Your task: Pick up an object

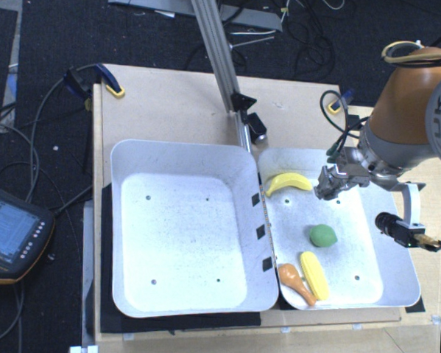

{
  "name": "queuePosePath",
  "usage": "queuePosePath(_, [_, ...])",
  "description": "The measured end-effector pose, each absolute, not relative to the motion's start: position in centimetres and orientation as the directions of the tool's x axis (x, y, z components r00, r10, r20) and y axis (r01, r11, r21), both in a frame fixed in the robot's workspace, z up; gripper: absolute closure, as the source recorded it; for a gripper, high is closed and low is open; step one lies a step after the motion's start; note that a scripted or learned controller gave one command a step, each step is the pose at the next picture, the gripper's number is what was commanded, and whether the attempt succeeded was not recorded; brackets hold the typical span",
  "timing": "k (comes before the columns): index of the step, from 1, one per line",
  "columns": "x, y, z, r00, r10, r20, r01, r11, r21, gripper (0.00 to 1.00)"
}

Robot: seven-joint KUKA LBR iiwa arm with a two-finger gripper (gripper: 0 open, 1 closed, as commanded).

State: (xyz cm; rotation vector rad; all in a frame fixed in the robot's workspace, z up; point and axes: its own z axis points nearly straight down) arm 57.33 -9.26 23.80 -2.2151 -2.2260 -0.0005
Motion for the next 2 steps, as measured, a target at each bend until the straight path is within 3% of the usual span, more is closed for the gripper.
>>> queuePosePath(2, [56.7, 0.2, 24.7, -0.005, 1.000, 0.001, 1.000, 0.005, 0.000, 1.00])
